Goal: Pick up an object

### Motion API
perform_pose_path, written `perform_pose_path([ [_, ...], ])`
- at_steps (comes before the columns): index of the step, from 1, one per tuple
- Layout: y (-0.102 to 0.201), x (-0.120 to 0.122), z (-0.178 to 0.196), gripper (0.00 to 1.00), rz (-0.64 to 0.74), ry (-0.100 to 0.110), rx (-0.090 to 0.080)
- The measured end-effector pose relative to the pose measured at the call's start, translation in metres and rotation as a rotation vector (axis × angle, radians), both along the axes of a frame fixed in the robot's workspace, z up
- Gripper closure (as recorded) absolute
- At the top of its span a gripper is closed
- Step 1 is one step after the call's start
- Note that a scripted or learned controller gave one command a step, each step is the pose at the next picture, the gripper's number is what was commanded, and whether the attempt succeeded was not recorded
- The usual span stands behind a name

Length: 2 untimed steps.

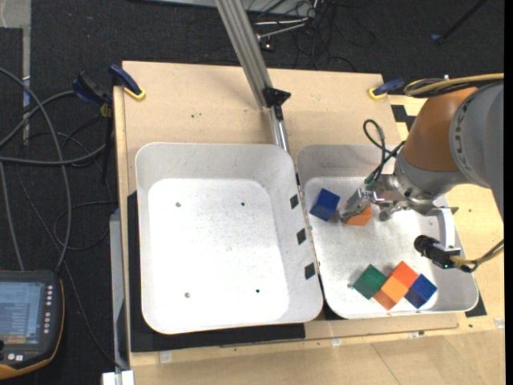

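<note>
In the right bin [449, 299], a small orange block [361, 216] lies near the middle. My gripper [357, 207] is right on top of it and hides part of it. I cannot make out whether the block is gripped. A blue cube [325, 204] sits just left of the gripper, close to it but apart. Near the bin's front, a green block [369, 281], an orange block [398, 283] and a blue block [422, 292] lie packed together in a row.
The left bin [152, 215] stands alongside, and the bins' rims meet at the middle. A slanted metal pole [248, 46] comes down to the back of that seam. The arm's wrist and cable [433, 251] hang over the right bin's right side.
</note>
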<state>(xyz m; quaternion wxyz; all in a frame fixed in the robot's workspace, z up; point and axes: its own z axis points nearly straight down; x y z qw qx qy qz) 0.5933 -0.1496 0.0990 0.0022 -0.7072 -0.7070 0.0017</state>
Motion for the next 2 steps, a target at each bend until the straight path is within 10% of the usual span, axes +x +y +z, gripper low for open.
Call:
perform_pose_path([
  [1,0.000,0.002,0.014,1.00,-0.001,-0.007,-0.001],
  [2,0.010,0.006,0.065,1.00,0.004,-0.011,-0.002],
])
